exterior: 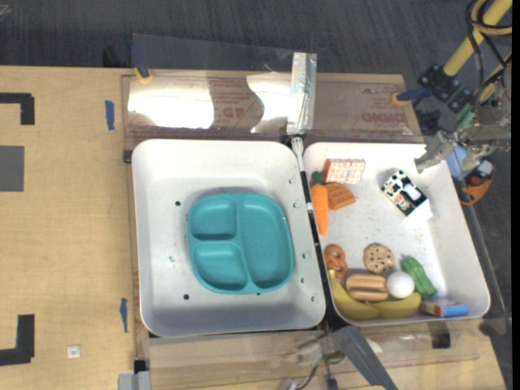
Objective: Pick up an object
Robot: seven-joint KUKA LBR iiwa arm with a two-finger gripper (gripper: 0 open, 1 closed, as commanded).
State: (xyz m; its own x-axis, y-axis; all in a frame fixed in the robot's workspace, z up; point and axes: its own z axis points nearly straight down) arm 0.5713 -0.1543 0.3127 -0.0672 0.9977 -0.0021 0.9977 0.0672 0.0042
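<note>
Tool (431, 158) sits over the right bin's (463, 218) far edge; can't tell its state. Toy food (378, 283) is piled near.

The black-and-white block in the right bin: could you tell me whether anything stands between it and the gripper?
Nothing visible does. The gripper hangs at the right bin's upper right edge, and the black-and-white block lies apart from other things.

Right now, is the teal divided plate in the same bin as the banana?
No. The teal plate lies alone in the left bin; the banana is in the right bin.
</note>
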